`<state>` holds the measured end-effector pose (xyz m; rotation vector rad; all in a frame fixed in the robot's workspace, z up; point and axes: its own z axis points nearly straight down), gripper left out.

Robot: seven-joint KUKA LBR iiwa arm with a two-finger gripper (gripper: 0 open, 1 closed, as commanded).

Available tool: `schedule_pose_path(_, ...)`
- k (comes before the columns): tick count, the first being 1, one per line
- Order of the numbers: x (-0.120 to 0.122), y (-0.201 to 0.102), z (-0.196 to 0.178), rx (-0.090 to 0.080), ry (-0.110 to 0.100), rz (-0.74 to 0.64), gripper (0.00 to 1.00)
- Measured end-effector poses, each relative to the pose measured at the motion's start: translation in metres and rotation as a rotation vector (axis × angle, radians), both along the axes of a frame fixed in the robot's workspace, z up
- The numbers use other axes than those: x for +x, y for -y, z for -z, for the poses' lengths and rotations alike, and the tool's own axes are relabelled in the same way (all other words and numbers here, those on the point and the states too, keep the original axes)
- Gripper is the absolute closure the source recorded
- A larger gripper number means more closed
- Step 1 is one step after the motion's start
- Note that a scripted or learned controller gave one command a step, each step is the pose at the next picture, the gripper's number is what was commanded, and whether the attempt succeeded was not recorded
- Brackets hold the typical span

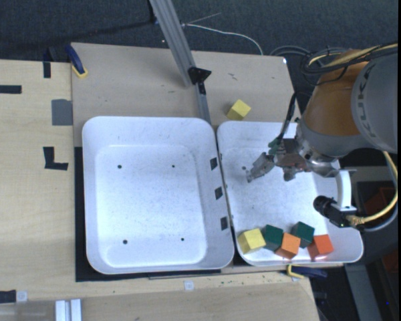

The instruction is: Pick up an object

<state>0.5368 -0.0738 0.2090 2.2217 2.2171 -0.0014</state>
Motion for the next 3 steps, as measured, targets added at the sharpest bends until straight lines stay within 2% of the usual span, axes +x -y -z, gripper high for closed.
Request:
schedule_pose_path(1,-0.006,-0.016,0.016,0.002,-0.005,-0.003,0.0)
schedule_pose_path(2,0.075,-0.019,0.017,0.002,0.001,-0.005,0.0)
schedule_pose_path(3,0.107,-0.054,-0.082,0.003,0.007,-0.007,0.0)
